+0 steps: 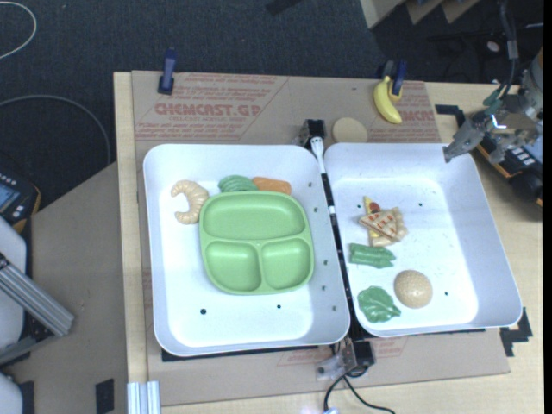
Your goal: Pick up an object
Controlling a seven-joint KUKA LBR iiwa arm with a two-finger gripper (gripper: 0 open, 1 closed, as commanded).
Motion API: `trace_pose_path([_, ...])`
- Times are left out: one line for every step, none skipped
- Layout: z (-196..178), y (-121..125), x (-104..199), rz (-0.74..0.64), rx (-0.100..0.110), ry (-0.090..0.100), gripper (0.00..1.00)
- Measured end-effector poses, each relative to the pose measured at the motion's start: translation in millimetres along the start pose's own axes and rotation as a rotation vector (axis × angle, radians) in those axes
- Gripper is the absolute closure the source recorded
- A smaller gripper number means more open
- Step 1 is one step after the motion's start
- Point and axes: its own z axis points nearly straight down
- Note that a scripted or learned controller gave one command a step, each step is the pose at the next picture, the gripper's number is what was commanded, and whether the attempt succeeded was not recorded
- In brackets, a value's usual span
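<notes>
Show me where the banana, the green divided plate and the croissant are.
banana (387, 102), camera view, middle of its curved yellow body
green divided plate (255, 215), camera view, floor of its large top compartment
croissant (190, 200), camera view, middle of its curved back

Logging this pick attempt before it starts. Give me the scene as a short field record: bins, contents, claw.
left bin: green divided tray, croissant, green and orange pieces behind the tray
right bin: pizza slice, green bean pod, leafy green, tan bun
outside bins: banana on the board
claw: over right bin's far right corner, holding nothing visible
</notes>
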Motion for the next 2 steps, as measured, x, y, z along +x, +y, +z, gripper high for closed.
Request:
trace_pose_path([-182,-37,-19,0.002,-0.019,-0.008,0.00])
trace_pose_path([-274,-76,35,-0.004,-0.009,-0.002,0.00])
